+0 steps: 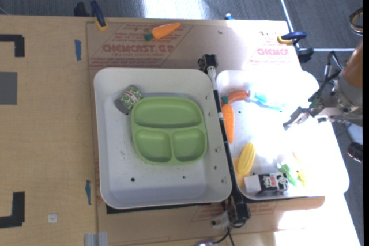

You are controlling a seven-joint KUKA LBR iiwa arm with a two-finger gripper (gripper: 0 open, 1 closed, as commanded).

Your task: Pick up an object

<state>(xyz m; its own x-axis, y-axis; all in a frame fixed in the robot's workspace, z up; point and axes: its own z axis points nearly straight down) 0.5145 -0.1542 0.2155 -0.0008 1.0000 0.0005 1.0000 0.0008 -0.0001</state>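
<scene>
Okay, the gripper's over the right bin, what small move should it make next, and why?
Probably lower and shift toward the near left corner. The gripper hangs over the glare-washed middle of the right bin, while the carrot, yellow corn and small carton lie along that bin's left and near sides.

Strong light from the upper right washes the right bin (300, 124) into glare; the left bin (109, 124) is evenly lit, slightly soft.

Arm reaching in from the right, wrist low, end effector (290, 121) pointing left, fingers spread, holding nothing
</scene>
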